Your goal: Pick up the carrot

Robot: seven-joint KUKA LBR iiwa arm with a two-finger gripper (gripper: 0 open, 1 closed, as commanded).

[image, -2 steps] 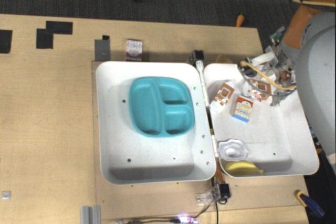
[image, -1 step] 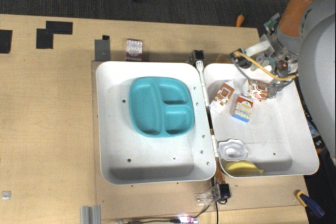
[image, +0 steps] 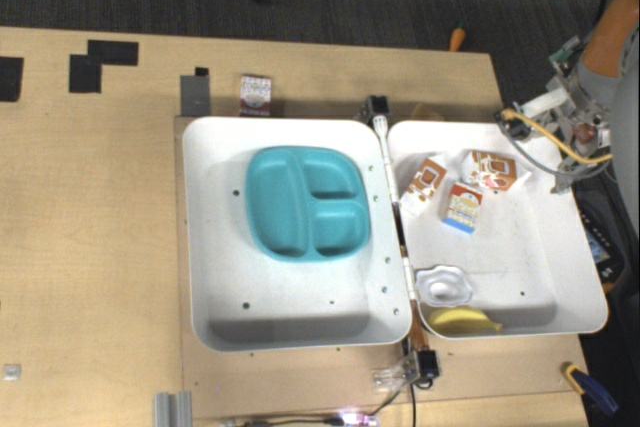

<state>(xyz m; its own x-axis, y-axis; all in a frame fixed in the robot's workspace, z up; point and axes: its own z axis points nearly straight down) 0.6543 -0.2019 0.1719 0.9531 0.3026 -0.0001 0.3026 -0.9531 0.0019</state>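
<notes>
Hovering at right bin (image: 560, 245) edge, claw (image: 572, 137) state unclear; no carrot evident among cartons (image: 462, 205), banana (image: 465, 320), so target unlocated.

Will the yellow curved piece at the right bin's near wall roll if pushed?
Probably not far: the yellow piece looks curved, so it would likely rock or pivot. Its smooth-looking skin may slip. It lies against the right bin wall, which should stop it.

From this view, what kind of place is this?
Probably a robot test bench in a lab: two white bins on a wooden bench, a grey arm reaching in, loose cables.
</notes>
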